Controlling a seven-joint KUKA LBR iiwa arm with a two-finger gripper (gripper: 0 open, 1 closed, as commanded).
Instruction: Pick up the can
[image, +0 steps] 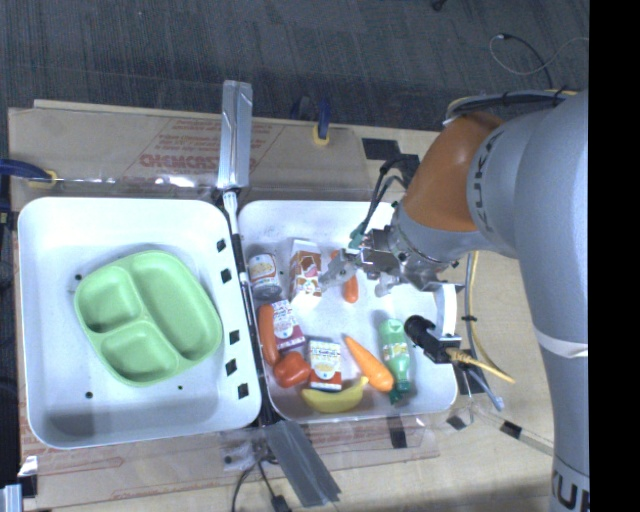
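Observation:
The can (263, 274) is small, with a brown and white label, and lies at the left side of the right bin (300, 215) near the divider. My gripper (346, 262) hovers over the middle of that bin, to the right of the can and apart from it. A white snack packet (305, 270) lies between the two. A small orange piece (351, 290) rests just below the gripper. Nothing is visibly held.
Along the right bin's front lie a red-labelled bottle (283, 325), a tomato (291, 370), a small box (325, 362), a banana (335, 398), a carrot (368, 365) and a green bottle (396, 355). The left bin (60, 230) holds a green divided plate (150, 315).

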